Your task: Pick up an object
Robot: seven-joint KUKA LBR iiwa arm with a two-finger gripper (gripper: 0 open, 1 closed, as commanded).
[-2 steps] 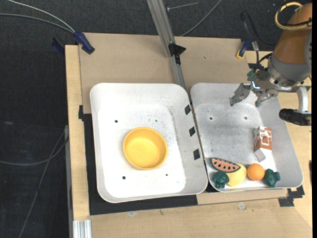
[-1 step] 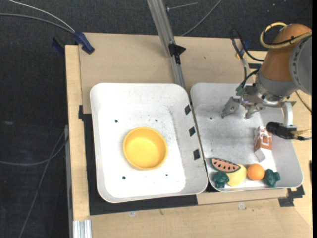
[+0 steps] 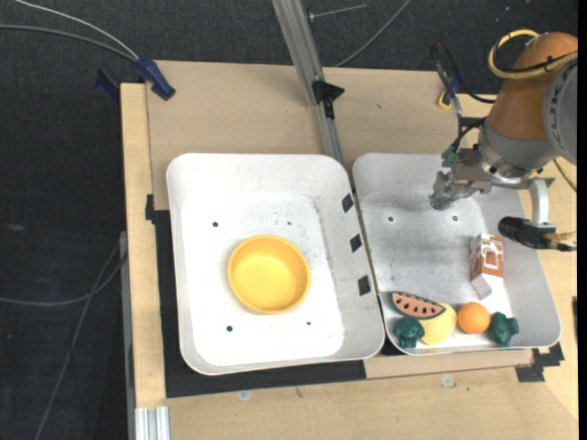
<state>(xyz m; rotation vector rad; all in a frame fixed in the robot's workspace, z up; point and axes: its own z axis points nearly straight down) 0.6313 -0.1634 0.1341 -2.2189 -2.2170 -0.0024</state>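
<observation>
A: Where is the tool (image 3: 451,193) at this moment?

B: It hangs over the upper part of the right bin (image 3: 413,246), above bare white floor, with the grey and orange arm (image 3: 523,108) reaching in from the right. Whether it is spread or closed cannot be told from this slanted view, and nothing shows in its grip.

A: And the things it could pick up?

B: They lie low in the same bin. A watermelon slice (image 3: 420,303), a yellow piece (image 3: 442,324), a dark green piece (image 3: 407,332), an orange ball (image 3: 473,318) and another green piece (image 3: 503,327) crowd along the near rim, several of them touching. A small brown and white carton (image 3: 486,257) sits apart, nearer the bin's right side.

A: Why are they bunched along that edge?

B: Probably the bin's shallow floor lets loose things slide toward the near wall, though that is only a judgement.

A: What about the other bin?

B: The left bin (image 3: 202,246) holds a yellow bowl (image 3: 268,272) near its middle, upright with its mouth facing up.

A: Which would be the easiest pick?

B: Likely the carton. It stands clear of its neighbours, so a descent there risks fewer collisions than one into the cluster. The tool is well apart from all of them, so the task looks hardly begun.
</observation>
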